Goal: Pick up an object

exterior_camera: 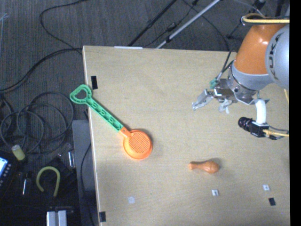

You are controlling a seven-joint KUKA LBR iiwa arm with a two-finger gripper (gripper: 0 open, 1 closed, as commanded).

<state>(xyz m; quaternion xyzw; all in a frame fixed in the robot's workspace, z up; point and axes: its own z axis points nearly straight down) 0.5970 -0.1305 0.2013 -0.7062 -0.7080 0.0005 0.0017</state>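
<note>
Tool (pixel 210 101) is hovering open-fingered, gripping nothing, over the tan tabletop (pixel 178 79). Well apart are lying a green-handled strainer (pixel 115 125) with a round orange mesh head and a smooth orange drumstick (pixel 205 166).

Was lit evenly and fairly brightly from above, with soft diffuse light and no hard glare on the tan bench surface (pixel 178 79). Cast only a faint, short shadow under the orange strainer head (pixel 138 145) and the small orange piece (pixel 205 166). Looked dimmer over the dark carpet (pixel 42 27) at left. Appeared slightly soft and grainy throughout, low in resolution, with the arm's orange band (pixel 254 48) mildly blurred at the right.
</note>
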